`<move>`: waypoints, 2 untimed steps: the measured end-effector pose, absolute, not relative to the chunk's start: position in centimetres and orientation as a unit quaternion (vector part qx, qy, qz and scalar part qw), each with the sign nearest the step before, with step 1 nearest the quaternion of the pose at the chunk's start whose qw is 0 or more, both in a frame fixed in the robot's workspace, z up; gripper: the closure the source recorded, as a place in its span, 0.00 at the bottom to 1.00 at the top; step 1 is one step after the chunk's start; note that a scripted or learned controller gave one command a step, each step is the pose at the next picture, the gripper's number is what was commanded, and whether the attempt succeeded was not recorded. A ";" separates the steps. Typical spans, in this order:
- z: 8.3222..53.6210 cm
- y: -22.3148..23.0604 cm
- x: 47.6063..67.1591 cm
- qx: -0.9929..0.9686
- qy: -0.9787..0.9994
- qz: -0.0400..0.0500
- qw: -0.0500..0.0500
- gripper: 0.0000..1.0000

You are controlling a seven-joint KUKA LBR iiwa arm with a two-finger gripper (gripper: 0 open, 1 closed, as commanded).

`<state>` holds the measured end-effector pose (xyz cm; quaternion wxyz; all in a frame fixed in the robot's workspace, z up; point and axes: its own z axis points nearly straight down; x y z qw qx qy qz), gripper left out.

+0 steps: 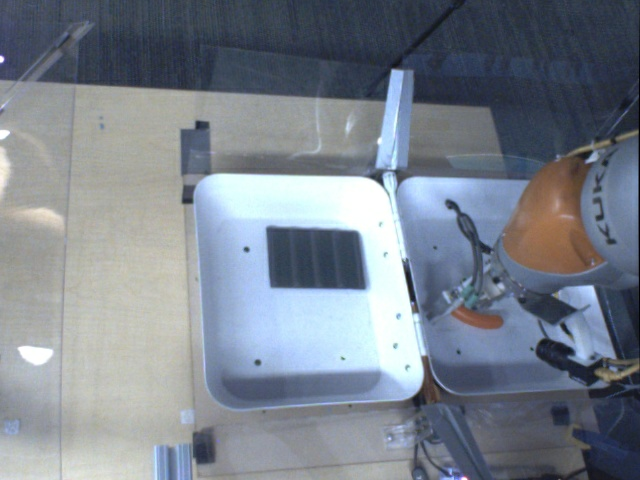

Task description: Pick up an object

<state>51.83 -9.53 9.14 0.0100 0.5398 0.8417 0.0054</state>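
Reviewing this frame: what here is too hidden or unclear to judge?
- End effector: small and cluttered in the camera view; finger state unreadable.
- Orange object: partly under the end effector; its identity and any grasp are unclear.
- Right bin: its right side is covered by the arm.

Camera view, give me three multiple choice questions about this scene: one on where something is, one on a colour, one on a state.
1. Which bin is the gripper over?
A. Left bin
B. Right bin
C. Neither

2. What colour is the small object by the gripper?
A. Orange-red
B. Blue
C. Green

3. How does the dark mat lie in the left bin?
A. Standing on edge
B. Flat on the floor
C. Rolled up

Answers: 1 B, the arm reaches down into the right bin. 2 A, it shows orange-red against the white floor. 3 B, it lies as a flat rectangle.
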 end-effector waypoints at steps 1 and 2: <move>9.0 -11.3 53.5 0.601 0.799 0.005 0.006 0.00; 10.4 -11.2 53.9 0.600 0.800 0.008 0.011 1.00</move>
